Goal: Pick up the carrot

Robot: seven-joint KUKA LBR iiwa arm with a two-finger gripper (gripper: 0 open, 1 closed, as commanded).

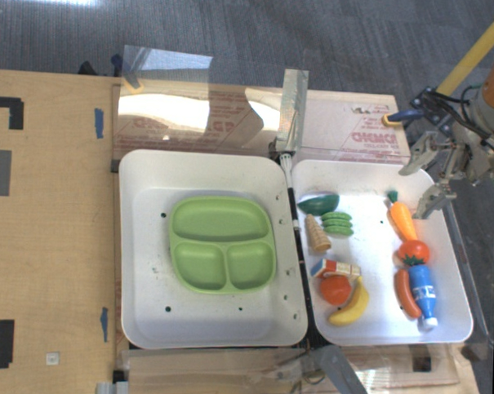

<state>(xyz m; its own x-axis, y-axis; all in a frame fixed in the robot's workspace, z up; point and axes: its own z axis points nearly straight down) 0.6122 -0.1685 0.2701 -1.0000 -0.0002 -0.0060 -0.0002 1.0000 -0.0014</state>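
In the right bin (458, 320), nearest the camera, a banana (350, 306), a tomato (335, 289) and a blue bottle (422, 294) lie close together, the bottle covering part of a red item too hidden to name. Farther back the carrot (402, 219) lies along the right side, its orange body angled toward the far wall. The gripper (441, 178) hangs just above and right of the carrot's far end, fingers spread and gripping nothing, while the arm is cut off at the edge.

Divided plate (222, 244) in left bin (138, 253); carrot (402, 219), banana (352, 303) in right bin (455, 303)
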